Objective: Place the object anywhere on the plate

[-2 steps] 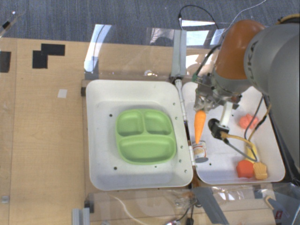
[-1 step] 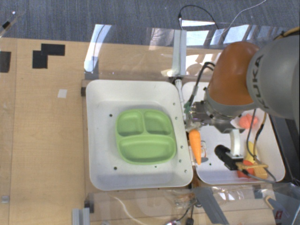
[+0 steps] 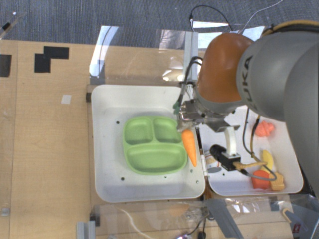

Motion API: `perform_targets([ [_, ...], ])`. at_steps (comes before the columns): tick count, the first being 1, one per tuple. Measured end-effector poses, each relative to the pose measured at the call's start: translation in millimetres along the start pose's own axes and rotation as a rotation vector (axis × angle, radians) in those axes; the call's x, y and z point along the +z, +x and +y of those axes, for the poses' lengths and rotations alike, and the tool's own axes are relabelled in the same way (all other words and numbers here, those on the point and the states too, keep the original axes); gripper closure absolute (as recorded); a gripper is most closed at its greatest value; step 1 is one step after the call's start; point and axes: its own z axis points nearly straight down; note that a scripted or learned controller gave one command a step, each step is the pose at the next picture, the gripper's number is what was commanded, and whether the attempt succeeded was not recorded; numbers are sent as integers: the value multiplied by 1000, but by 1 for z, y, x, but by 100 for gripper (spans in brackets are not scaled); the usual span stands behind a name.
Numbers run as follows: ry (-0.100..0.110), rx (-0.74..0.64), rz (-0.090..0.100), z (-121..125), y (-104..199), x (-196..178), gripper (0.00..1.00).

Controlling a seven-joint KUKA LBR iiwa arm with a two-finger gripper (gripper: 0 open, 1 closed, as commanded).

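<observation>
The arm reaches in from the right and hangs over the seam between the two bins. Below its wrist a carrot points downward, its top tucked up under the claw. The carrot looks pinched at its upper end, though the wrist hides most of the fingers, so that is a reading from how the carrot hangs rather than a clear sight of the grip.

The green plate lies in the left bin, a three-part dish. The carrot sits at the plate's right rim, partly over the edge and partly over the bin's white floor beside it. Whether its tip touches anything cannot be told from this angle.

In the right bin lie a pink piece, a yellow one and an orange-red one.

As a judgement, the pick is done and the carry nearly so. What remains is a short shift leftward so the carrot is squarely above a compartment, then lowering and release. Dropped from here, it could roll off the rim into the bin.
</observation>
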Motion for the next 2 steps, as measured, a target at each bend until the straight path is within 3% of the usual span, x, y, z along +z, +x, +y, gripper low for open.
perform_targets([
  [1,0,1,0,0,0,0,0],
  [2,1,14,-1,-60,-48,12,0],
])
